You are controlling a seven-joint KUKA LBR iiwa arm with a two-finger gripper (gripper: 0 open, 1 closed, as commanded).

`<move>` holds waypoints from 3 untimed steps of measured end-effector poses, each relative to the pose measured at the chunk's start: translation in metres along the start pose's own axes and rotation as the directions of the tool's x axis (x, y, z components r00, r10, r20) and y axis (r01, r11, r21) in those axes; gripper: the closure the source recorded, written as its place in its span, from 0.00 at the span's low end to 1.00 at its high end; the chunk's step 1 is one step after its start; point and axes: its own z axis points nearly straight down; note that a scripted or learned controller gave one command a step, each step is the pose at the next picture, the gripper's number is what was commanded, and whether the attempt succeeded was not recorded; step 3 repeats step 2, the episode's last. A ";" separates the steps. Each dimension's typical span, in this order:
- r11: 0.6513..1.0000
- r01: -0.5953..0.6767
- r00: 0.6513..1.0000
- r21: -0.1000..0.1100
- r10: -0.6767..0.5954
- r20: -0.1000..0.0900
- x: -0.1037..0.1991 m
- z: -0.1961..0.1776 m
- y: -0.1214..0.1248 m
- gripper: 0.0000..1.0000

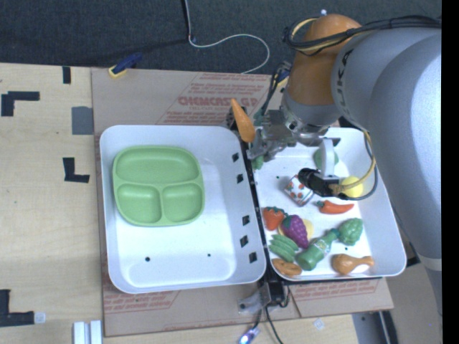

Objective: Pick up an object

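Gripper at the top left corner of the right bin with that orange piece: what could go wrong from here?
The gripper sits at the wall between the two bins, so a further move might knock the rim. The orange piece sticks up beside it; whether it is held is unclear, so it may drop. The toys in the right bin lie crowded, so a grasp could nudge neighbours.

Left bin [215,213]: we find open floor around the green tray [158,185]. Right bin [380,213]: toy food [308,239] crowds the front (arm [387,99] overhead).
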 end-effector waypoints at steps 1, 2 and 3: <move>1.000 -0.009 1.000 0.000 0.009 0.003 -0.035 -0.080 -0.037 1.00; 1.000 0.003 1.000 0.000 -0.003 -0.001 0.049 -0.147 -0.066 1.00; 1.000 0.003 1.000 0.000 -0.003 -0.001 0.049 -0.147 -0.066 1.00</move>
